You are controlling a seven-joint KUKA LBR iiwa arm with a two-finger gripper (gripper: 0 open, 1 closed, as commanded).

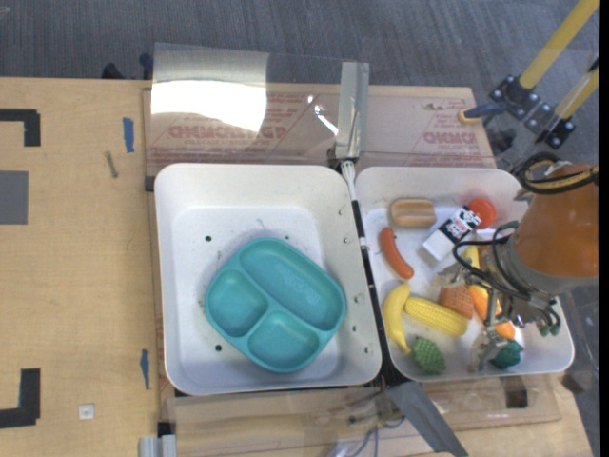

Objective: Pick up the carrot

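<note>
The carrot (502, 332) is a small orange piece with a green leafy top (509, 354). It lies near the front right corner of the right bin (552, 365). My gripper (493, 320) hangs straight over that corner, under the orange-banded wrist (566, 236). Its dark parts and cables cover much of the carrot. The tips sit right at the carrot, but the view does not show whether they touch it.
The right bin also holds a bun (412, 212), a red sausage (397, 253), a banana (393, 317), a corn cob (436, 315), a bumpy green piece (428, 355), a tomato (482, 209), a white carton (449, 234) and an orange wedge (457, 299). A teal divided plate (274, 303) lies in the left bin (181, 208).
</note>
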